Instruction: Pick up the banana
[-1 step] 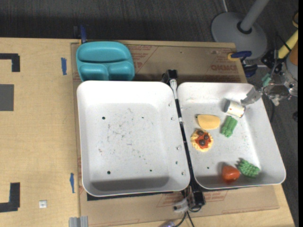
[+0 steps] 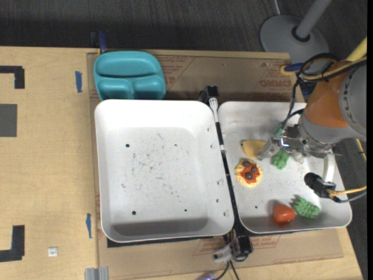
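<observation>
One arm hangs over the right bin (image 2: 344, 214); claw (image 2: 274, 147) beside the banana (image 2: 252, 147), positioned for a grasp. Claw state: cannot tell.

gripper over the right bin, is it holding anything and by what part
Cannot be told. The gripper sits low between the yellow banana piece and a small green item, and nothing clearly shows gripped in it.
</observation>
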Robot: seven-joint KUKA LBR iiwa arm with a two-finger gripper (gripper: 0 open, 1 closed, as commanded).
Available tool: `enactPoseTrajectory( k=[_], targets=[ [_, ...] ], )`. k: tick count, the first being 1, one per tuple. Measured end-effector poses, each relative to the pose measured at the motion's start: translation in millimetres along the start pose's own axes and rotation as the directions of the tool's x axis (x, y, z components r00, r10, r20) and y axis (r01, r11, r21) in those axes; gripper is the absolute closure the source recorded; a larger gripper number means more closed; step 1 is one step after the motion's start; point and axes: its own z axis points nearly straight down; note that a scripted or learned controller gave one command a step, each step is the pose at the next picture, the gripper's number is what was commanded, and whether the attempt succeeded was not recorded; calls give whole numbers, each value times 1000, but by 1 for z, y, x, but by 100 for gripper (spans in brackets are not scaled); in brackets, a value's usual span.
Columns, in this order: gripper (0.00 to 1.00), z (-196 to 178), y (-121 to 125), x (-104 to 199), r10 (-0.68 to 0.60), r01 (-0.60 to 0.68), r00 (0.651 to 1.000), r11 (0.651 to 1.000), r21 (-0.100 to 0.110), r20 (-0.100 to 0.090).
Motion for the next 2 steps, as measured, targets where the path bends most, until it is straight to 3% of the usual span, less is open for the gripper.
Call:
enactPoseTrajectory(
  k=[1, 2],
  targets=[
    [0, 4, -51, 40, -436, 436, 900, 900, -4, 2],
    [0, -95, -116, 123, -639, 639, 769, 769, -3, 3]
  ],
)
